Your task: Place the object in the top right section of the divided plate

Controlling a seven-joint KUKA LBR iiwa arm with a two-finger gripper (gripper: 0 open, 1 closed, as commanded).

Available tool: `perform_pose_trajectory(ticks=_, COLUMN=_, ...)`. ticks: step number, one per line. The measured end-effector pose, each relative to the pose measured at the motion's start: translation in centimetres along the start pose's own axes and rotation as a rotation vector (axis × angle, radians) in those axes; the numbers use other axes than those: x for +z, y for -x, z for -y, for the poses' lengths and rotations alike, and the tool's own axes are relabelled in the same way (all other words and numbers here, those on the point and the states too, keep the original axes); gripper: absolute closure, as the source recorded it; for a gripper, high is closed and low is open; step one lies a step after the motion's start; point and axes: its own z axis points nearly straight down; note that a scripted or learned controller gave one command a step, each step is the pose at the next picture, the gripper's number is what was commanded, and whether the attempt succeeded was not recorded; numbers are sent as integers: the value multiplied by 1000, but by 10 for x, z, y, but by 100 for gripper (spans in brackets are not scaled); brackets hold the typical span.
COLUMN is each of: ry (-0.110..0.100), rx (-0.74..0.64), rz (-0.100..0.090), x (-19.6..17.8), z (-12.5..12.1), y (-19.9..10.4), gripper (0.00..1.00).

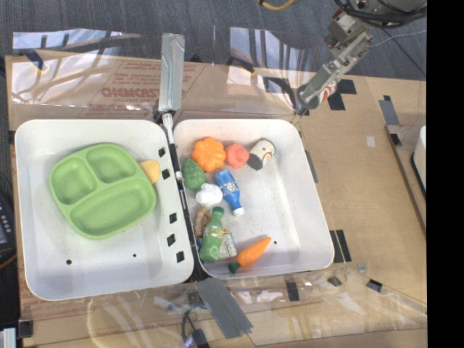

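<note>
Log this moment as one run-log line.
gripper: above right bin's far rim | divided plate: left bin, no object in it | yellow piece: beside plate

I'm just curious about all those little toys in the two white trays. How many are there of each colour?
Orange: 2, a pumpkin and a carrot
Green: 2, a plate and a bumpy lump
Green bottle: 1
Blue bottle: 1
Pink ball: 1
White lump: 1
Yellow piece: 1
White and dark cup: 1
Total: 10

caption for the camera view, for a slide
Gripper above the right bin's far corner, toys piled inside; green plate in the left bin.
</note>
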Motion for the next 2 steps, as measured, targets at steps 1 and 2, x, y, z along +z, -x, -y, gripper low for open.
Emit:
perform_pose_trajectory(ticks=1, ry=-6, rx=-198, rz=-5, x=-3, z=-18, y=-33, gripper=100)
perform_pose_trajectory(ticks=2, ry=-8, rx=-548, rz=-9, x=-3, z=-12, y=-24, gripper=100)
